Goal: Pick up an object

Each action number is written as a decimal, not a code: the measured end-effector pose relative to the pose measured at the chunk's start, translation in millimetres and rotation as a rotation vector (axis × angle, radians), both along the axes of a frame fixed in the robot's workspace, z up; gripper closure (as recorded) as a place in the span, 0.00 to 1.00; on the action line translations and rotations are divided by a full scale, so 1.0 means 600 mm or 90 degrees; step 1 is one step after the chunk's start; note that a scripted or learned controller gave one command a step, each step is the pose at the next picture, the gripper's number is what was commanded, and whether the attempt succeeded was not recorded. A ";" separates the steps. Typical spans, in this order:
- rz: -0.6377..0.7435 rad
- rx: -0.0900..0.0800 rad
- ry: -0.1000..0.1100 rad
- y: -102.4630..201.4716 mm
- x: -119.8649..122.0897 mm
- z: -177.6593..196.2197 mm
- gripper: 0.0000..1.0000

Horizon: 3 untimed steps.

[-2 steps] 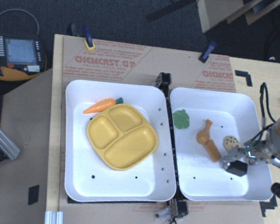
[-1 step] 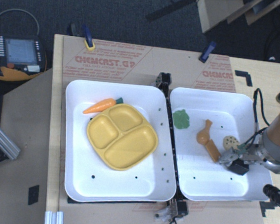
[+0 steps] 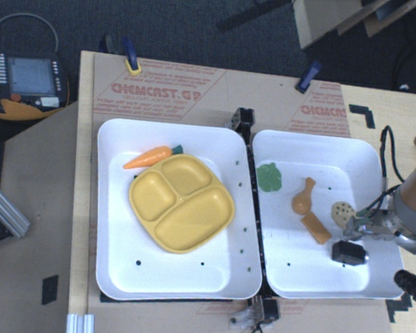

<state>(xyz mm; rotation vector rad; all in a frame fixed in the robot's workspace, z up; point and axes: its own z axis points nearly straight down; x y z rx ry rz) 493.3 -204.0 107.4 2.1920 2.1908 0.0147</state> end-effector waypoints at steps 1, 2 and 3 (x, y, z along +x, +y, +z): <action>0.001 0.014 0.022 0.007 0.003 0.099 1.00; 0.001 0.012 0.019 0.006 0.005 0.188 1.00; 0.002 0.012 0.018 0.009 0.011 0.294 1.00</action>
